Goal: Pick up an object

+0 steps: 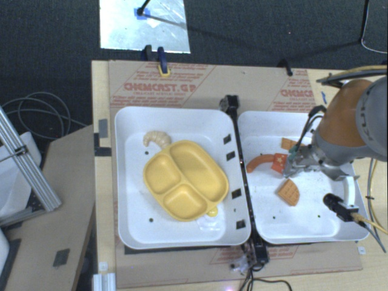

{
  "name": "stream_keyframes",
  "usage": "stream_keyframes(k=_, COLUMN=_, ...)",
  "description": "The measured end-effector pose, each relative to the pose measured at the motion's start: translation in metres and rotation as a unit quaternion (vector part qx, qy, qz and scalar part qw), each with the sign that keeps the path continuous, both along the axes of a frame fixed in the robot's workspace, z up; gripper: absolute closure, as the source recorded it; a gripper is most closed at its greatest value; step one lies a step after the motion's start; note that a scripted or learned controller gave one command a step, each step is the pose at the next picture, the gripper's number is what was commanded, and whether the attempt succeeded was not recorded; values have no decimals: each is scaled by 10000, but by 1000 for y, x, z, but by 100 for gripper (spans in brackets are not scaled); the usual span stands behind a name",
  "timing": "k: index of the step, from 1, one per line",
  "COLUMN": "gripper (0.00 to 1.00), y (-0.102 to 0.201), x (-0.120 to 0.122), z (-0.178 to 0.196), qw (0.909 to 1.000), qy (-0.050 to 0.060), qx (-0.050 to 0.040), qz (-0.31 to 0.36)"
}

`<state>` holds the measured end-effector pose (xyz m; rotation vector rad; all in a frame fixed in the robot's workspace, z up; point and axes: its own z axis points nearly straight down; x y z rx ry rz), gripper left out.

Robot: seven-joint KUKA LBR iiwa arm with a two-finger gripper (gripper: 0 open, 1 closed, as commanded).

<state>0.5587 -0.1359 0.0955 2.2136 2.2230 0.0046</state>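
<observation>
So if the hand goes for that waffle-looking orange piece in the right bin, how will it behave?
The waffle piece looks small, flat and rigid, so it is probably light and stiff. Lying flat on the right bin floor, it may skid rather than lift. It is unlikely to roll, being flat.

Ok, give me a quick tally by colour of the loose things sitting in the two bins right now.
Yellow: 1, the divided plate in the left bin
Cream: 1, the curved piece beside it
Orange-red: 1, the curved strip in the right bin
Orange-tan: 2, the waffle piece and a small piece
Total: 5
</observation>
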Motion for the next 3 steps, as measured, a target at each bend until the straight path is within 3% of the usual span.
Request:
stream_keyframes(k=1, gripper=100, y=70, x=-57, z=94, qw=10000, qy=2, qx=20, qz=26)
stream_keyframes(k=2, gripper=100, y=93, x=-72, z=104, qw=10000, qy=21, qx=13, qz=16)
stream_keyframes(k=3, gripper=100, y=95, x=-72, z=88, qw=10000, qy=30, qx=8, qz=-12)
